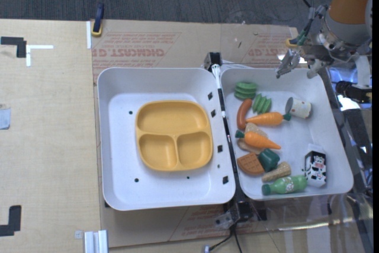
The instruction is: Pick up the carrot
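Two toy carrots (266, 119) lie among play food in the right bin (331, 127), likely light, rigid and slick, best pinched mid-body by the open, empty gripper (301, 63) hovering over the bin's far edge.

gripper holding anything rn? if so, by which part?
Nothing held. The gripper hangs open above the right bin's far rim, apart from both carrots lying inside.

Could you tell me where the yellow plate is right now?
The yellow plate sits in the middle of the left bin, across the divide from the carrots.
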Motion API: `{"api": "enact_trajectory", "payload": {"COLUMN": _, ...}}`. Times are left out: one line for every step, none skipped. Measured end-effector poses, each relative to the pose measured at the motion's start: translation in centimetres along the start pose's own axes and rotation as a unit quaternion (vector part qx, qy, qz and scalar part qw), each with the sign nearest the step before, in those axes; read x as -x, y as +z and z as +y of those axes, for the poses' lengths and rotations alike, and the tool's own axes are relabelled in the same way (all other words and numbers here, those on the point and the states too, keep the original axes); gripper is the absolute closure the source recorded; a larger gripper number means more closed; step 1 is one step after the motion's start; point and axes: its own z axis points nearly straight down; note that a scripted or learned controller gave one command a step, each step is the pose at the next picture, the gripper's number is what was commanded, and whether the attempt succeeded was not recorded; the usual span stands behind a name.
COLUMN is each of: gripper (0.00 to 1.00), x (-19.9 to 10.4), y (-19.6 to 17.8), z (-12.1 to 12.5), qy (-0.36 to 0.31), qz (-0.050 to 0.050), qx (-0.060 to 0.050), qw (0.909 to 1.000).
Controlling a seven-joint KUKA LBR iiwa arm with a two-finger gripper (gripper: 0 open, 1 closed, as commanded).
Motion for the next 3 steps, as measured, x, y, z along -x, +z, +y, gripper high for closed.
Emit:
{"api": "enact_trajectory", "payload": {"gripper": 0.00, "x": -4.8, "y": 13.1, "z": -3.0, "qy": -0.082, "qz": 0.000, "qx": 0.000, "qw": 0.9967}}
{"api": "enact_trajectory", "payload": {"gripper": 0.00, "x": -1.6, "y": 13.5, "z": -8.6, "qy": -0.017, "qz": 0.000, "qx": 0.001, "qw": 0.9999}}
{"api": "enact_trajectory", "payload": {"gripper": 1.00, "x": -1.5, "y": 12.6, "z": -8.4, "qy": -0.015, "qz": 0.000, "qx": 0.003, "qw": 0.9999}}
